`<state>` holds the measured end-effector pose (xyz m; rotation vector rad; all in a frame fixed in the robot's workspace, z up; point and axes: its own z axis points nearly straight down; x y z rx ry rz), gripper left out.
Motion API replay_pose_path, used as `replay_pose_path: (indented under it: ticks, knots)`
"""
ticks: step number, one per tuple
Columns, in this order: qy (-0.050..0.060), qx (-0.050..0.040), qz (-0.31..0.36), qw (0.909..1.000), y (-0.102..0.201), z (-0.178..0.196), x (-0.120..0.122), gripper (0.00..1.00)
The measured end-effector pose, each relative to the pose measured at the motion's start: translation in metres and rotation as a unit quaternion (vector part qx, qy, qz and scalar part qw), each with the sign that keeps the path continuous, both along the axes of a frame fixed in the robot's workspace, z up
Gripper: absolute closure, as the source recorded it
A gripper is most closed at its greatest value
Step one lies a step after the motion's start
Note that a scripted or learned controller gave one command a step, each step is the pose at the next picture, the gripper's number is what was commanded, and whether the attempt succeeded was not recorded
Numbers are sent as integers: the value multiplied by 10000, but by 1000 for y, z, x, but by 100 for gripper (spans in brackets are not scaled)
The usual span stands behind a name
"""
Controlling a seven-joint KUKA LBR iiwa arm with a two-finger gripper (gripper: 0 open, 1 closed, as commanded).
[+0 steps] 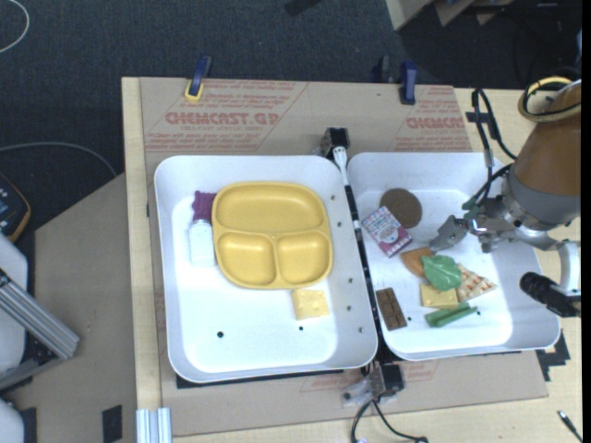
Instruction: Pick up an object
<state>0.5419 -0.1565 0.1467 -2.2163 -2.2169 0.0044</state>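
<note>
My jaws hang over the right bin, can't tell their spread; green leaf toy sits just below them.

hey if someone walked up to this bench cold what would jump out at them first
Probably the big yellow three-compartment plastic plate in the left white bin. Next, the grey arm's gripper over the right white bin, beside a cluster of toy food including a green leafy piece.
</note>
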Motion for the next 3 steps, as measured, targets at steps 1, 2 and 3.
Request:
replay_pose_path:
  ticks: [1,2,3]
  knots:
    - [-38,0,-10,10000,-9,-47,3,0]
    - [-57,16,9,10000,-7,-56,7,0]
    - [-123,2,10,9999,-6,-43,10,100]
